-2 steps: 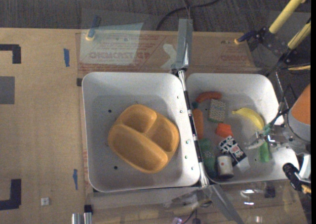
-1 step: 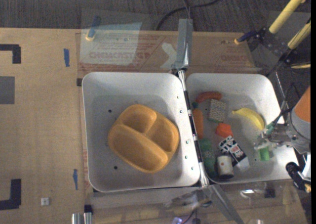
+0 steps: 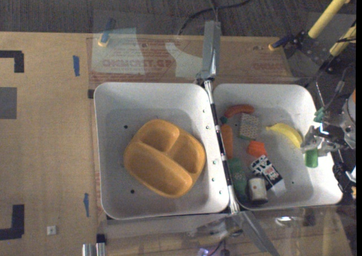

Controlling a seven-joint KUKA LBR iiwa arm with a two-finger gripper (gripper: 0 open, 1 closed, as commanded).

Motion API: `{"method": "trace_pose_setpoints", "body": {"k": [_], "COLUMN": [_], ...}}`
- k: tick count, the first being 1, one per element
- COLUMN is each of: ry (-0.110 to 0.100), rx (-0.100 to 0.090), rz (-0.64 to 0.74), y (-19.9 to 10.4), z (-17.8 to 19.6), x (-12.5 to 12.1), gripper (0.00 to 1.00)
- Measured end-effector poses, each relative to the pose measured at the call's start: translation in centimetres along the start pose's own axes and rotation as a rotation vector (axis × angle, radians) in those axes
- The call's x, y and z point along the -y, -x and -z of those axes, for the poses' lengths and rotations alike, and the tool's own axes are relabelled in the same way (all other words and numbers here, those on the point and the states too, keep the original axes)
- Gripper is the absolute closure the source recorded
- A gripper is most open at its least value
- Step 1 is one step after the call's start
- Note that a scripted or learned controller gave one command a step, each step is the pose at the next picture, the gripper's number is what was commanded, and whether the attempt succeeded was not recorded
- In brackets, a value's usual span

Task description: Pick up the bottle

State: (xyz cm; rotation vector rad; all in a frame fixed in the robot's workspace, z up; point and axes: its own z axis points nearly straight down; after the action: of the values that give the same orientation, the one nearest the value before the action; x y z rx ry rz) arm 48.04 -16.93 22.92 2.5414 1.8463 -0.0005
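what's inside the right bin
The right bin holds a banana, a red-orange sausage-shaped piece, a carrot, a speckled square, a small orange piece, a black-and-white pack, a grey can and a green item, partly hidden.

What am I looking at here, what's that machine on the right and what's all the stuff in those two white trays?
One camera looks down at a slant on a bench with two shallow white bins. The left bin holds an orange divided plate. The right bin holds small items: a banana, a carrot-like piece, a black-and-white carton and a dark green bottle near its left wall. At the right edge is the robot arm's gripper, over that bin's right side, with something small and green just below it. I can't tell whether it holds anything.
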Motion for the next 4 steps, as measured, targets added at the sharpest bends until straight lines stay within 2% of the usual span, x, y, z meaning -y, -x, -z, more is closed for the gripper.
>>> {"method": "trace_pose_setpoints", "body": {"k": [1, 2, 3, 4], "ry": [0.000, 0.000, 0.000, 0.000], "rx": [0.000, -0.008, -0.004, 0.000], "rz": [0.000, 0.056, 0.050, -0.027], "y": [0.0, 3.7, 4.0, 2.4], "z": [0.0, -13.4, -12.5, -7.8], "x": [0.0, -1.3, -1.3, -0.7], "gripper": [0.00, 0.00, 1.00, 1.00]}}
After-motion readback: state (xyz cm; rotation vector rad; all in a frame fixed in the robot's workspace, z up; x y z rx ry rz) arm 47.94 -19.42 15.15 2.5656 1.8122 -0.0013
